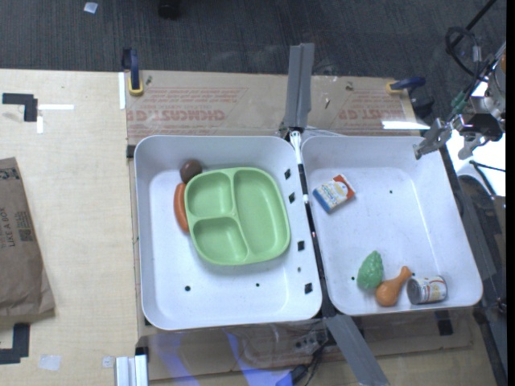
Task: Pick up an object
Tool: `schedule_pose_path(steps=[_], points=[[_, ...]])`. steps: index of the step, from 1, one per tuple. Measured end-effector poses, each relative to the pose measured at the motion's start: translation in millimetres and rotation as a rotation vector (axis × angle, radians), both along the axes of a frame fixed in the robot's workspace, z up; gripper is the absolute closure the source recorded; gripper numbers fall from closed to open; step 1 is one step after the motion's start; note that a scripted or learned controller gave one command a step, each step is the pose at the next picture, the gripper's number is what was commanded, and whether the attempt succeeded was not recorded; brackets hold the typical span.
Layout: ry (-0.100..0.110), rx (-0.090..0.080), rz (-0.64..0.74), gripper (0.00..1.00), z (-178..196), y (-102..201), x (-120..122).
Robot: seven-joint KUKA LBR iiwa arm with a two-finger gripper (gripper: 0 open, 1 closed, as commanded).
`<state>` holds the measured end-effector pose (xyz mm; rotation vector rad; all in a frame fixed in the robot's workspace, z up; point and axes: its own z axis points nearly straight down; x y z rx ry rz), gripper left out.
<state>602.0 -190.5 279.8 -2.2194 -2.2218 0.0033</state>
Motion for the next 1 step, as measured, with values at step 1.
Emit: schedule_pose_path(steps=[1], points=[[0.001,0.001,0.020,0.00,-102.8,21.2,-75.1]])
